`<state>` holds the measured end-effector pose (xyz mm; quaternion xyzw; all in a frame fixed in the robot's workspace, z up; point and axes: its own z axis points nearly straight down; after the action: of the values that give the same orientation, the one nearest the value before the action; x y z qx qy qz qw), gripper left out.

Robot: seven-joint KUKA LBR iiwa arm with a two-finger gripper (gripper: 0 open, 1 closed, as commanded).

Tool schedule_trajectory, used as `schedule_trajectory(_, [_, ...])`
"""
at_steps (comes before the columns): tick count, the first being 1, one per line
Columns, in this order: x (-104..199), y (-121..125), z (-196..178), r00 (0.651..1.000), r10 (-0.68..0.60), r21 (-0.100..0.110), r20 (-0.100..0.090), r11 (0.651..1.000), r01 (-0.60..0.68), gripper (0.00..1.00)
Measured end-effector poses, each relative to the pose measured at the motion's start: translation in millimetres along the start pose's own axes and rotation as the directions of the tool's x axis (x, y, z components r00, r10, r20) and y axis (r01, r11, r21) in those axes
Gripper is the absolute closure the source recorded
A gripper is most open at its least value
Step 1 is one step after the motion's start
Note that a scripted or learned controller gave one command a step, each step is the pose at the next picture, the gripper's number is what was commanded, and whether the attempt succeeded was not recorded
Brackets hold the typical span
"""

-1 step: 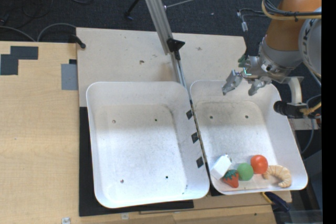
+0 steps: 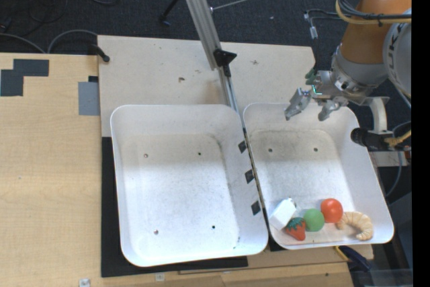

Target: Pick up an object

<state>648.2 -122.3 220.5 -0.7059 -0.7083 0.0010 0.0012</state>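
Observation:
Along the near edge of the right bin point(image 2: 349, 165) lie a white block point(image 2: 283, 212), a small strawberry point(image 2: 296, 230), a green ball point(image 2: 314, 219), a red tomato-like ball point(image 2: 331, 210) and a tan croissant-shaped piece point(image 2: 357, 224). My gripper point(image 2: 310, 110) hangs over the far rim of that bin, well above and behind these objects. Its two fingers are spread apart with nothing between them.
The left bin point(image 2: 134, 138) lies beside the right one, with a row of black clips point(image 2: 247, 175) along the shared rim. A slanted aluminium post point(image 2: 201, 23) rises behind the bins. A wooden bench top point(image 2: 47, 171) extends to the left.

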Motion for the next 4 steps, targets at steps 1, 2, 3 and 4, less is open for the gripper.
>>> schedule_trajectory(1, [-8,1,59,1.000,0.003,0.004,0.000,1.000,-0.003,0.00])
schedule_trajectory(2, [-10,5,122,1.000,0.004,0.006,-0.001,1.000,-0.004,0.00])
schedule_trajectory(3, [-9,4,130,1.000,0.004,0.001,0.000,1.000,-0.004,0.00])
schedule_trajectory(4, [-9,4,119,1.000,0.006,0.001,0.000,1.000,-0.006,1.00])
